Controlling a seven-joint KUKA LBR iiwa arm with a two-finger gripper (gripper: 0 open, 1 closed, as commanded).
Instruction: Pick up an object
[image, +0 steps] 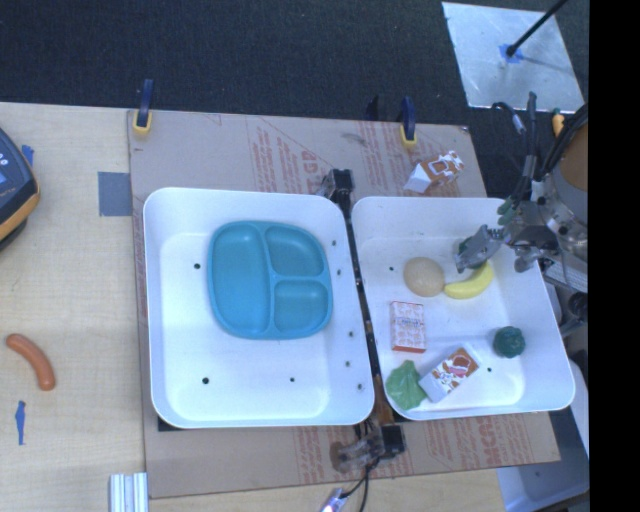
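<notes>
Banana (470, 284) is taken here as the most likely object of the task, because it is the thing lying nearest to the gripper (476, 250): it is seen just below the fingertips, in the right bin (380, 300), and it curves away to the tool's lower left. Whether it is touched by the tool cannot be told; nothing is seen held between the fingers. The gripper is brought in from the right edge of the bench at a slant, low over the upper right part of this bin. How far the tool is open is not shown clearly by the view, so it cannot be told.

Just to the left of the banana, a pale round object (423, 276), perhaps a potato, is placed almost against the banana's end. Further below the tool, a small red and white packet (408, 326) lies flat, a dark green ball (509, 341) is found near the right wall, and a green leaf-like toy (405, 386) with a small carton (454, 372) is set in the lower corner. These things are scattered apart, probably so that each one can be grasped alone. Well to the left of the tool, a blue divided plate (270, 280) is laid in the left bin (160, 330).
</notes>
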